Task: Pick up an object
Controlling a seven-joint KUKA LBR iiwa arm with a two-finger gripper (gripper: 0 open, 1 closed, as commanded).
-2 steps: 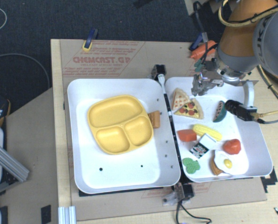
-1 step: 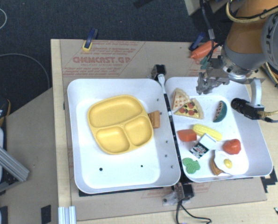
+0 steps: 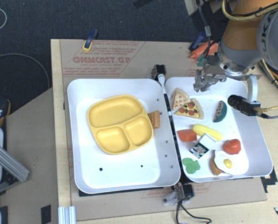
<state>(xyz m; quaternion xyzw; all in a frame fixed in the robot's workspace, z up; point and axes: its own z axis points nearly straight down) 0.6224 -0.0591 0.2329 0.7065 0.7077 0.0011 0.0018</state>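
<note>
While I am watching from above, the worktop (image 3: 59, 125) is carrying two white bins side by side. The left bin (image 3: 82, 171) is holding a yellow divided tray (image 3: 120, 123) and a small brown block (image 3: 154, 119) touching its right edge. The right bin (image 3: 260, 148) is holding toy food: a pizza slice (image 3: 186, 104), corn cob (image 3: 207, 132), tomato (image 3: 231, 146), fried egg (image 3: 226, 163) and broccoli (image 3: 191, 165). My hand (image 3: 204, 85) is hovering over that bin's far edge, gripping nothing; I cannot tell its fingers' spacing.

Glossy yellow tray (image 3: 118, 123), probably plastic
</note>
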